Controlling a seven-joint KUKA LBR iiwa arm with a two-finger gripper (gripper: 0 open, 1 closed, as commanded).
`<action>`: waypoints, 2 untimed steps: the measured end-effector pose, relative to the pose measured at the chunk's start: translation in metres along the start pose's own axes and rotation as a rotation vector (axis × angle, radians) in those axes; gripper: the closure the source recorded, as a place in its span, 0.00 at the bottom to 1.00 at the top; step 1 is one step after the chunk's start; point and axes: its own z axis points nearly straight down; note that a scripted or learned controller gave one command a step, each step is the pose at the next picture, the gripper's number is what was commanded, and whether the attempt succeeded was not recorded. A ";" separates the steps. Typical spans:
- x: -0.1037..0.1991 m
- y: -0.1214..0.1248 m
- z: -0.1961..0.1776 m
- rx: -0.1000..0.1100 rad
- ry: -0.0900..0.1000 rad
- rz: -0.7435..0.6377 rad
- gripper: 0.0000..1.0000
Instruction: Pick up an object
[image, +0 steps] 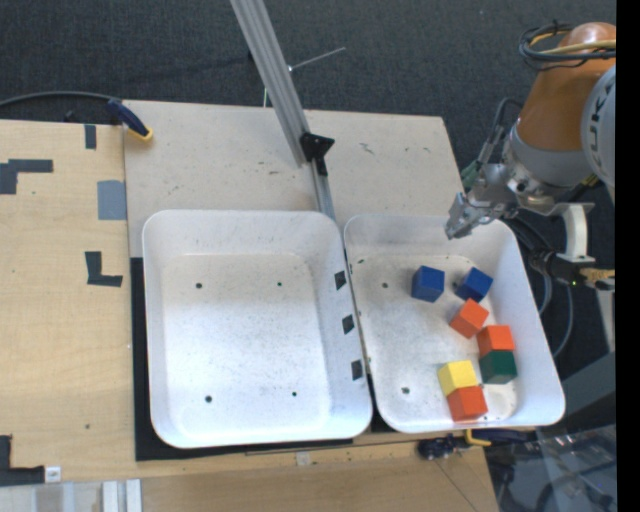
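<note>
Arm housing: a rounded grey KUKA arm shell (610, 120), with part of dark lettering seen at its edge.
Band: a glossy orange band (560, 105).
Cables: thin dark cables (492, 145).
End piece: a small grey metal two-finger gripper (462, 222).

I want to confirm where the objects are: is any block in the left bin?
No, all the blocks lie in the right bin; the left bin shows bare white floor.
</note>
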 end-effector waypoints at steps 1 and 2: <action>0.000 0.001 -0.029 0.003 0.001 0.000 1.00; 0.047 0.003 -0.025 0.006 0.002 -0.003 1.00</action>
